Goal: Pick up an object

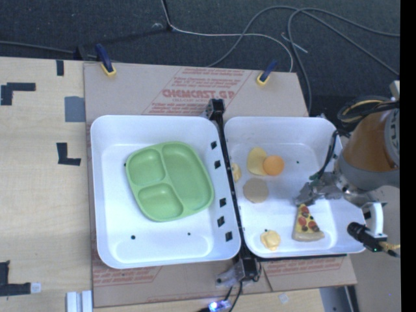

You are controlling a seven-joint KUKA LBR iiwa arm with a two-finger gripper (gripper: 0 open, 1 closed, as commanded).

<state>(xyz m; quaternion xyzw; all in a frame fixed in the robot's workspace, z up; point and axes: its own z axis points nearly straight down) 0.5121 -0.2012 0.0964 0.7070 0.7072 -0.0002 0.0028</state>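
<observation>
We've got the gripper [305, 195] low in the right bin [286, 127], just above the pizza slice [307, 223] near the bin's front edge. Can't tell how its jaws stand. The green plate [170, 181] sits mid left bin [110, 194].

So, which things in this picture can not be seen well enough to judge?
- Gripper, camera view: small and dark above the pizza slice; whether it is open, shut or touching the slice cannot be told.
- Arm: its right part is cut off by the picture's edge.
- Small yellow piece: partly hidden by the divider between the bins.
- Yellow toy at the right bin's front: too small to identify.
</observation>
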